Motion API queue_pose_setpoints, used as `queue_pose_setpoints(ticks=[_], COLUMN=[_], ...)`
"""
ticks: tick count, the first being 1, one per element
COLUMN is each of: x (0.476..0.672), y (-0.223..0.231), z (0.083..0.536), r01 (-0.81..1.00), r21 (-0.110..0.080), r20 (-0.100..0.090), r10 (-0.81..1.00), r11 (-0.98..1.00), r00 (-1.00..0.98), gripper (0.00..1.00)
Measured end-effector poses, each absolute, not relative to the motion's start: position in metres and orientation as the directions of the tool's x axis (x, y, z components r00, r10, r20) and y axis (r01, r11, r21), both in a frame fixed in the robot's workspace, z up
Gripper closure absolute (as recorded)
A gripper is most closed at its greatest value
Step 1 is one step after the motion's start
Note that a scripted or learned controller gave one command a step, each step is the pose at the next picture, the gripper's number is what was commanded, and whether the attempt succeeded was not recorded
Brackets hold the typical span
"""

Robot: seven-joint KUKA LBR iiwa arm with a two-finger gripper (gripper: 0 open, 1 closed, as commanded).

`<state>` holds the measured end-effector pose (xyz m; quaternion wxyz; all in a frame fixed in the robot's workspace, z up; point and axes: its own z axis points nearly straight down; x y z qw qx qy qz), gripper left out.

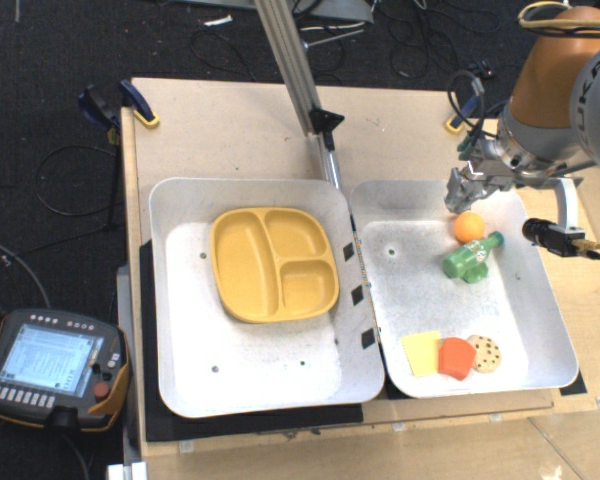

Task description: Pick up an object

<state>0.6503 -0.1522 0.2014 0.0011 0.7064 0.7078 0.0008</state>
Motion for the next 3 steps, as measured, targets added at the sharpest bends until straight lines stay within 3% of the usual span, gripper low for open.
queue_pose_setpoints(ticks=[3], x=[0.585], y=[0.013], z=[0.215], r01=[1.0], r21=[-0.003], r20=[0.003], r10=[1.0], r11=[0.008], r00=[-0.008], gripper=[1.0])
